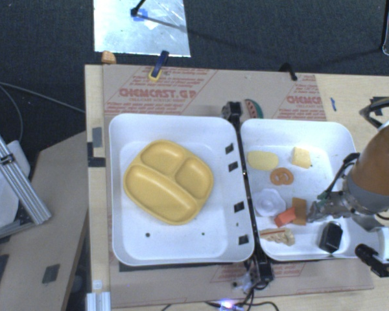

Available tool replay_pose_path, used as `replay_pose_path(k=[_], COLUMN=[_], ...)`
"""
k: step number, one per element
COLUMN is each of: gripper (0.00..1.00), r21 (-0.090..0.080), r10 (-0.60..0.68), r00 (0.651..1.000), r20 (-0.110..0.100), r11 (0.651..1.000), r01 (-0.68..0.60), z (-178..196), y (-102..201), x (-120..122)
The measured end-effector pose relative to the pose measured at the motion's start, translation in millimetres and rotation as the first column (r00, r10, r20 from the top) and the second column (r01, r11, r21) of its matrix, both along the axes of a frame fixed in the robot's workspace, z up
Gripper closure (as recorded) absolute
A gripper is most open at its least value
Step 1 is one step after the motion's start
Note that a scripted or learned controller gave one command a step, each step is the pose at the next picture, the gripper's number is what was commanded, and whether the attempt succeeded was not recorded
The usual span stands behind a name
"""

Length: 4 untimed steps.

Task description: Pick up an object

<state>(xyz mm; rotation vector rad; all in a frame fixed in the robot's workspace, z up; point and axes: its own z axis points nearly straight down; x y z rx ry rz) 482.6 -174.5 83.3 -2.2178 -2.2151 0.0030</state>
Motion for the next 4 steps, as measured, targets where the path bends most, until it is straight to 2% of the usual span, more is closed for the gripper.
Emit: replay_pose_path(k=[2, 3, 4], gripper=[1.00, 1.00, 1.00], r21=[-0.004, -0.001, -0.004], r10=[0.002, 0.010, 0.006], r00=[1.000, 1.000, 1.000], r20=[0.013, 0.006, 0.010], r11=[1.000, 1.000, 1.000], r01=[-0.002, -0.010, -0.005], z=[22, 21, 32], y=[-2, 65, 61], x=[6, 5, 6])
